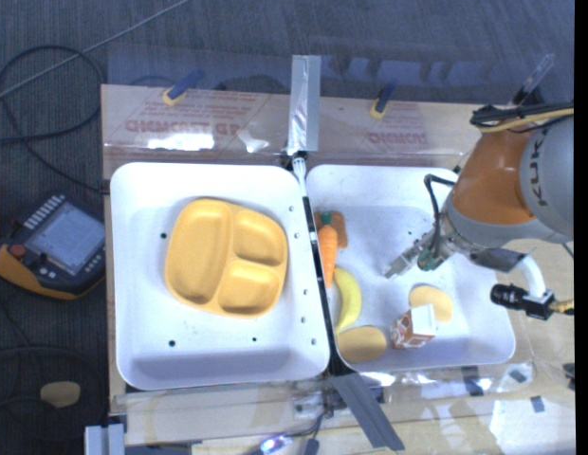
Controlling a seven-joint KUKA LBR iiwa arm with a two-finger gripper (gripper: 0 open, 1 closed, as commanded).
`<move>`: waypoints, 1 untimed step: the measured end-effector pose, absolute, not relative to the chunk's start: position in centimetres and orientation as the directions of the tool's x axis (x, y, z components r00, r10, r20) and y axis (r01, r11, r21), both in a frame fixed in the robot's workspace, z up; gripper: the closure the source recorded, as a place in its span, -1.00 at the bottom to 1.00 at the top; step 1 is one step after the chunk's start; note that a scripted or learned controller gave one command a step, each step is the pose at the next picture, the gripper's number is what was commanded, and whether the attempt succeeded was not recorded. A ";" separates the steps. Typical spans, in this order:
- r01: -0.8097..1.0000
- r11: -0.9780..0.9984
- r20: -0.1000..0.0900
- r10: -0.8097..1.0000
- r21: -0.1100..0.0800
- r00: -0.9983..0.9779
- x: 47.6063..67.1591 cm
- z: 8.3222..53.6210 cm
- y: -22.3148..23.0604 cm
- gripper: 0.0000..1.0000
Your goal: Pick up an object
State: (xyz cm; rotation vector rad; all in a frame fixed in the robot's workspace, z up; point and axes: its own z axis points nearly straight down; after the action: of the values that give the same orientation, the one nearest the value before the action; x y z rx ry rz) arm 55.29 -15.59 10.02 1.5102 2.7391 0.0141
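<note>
Camera view: gripper (404, 262) is seen above carton (414, 327), right of banana (348, 298); fingers' state cannot be told.

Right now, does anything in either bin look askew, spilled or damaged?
Nothing spilled or broken. The small carton lies tipped over in the right bin, against the front wall. The yellow divided plate sits slightly rotated in the left bin.

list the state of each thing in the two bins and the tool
yellow tray: upright, nothing in its compartments, left bin
carrot: lying along right bin's left wall
banana: lying below carrot
small carton: on its side
tool: low over right bin, holding nothing
</note>
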 end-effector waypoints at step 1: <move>0.845 0.534 -0.007 0.846 0.014 -0.534 55.3 10.0 -15.6 -1.00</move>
State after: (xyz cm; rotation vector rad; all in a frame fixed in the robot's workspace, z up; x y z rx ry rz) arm 55.28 -15.59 10.01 1.5104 2.7397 0.0139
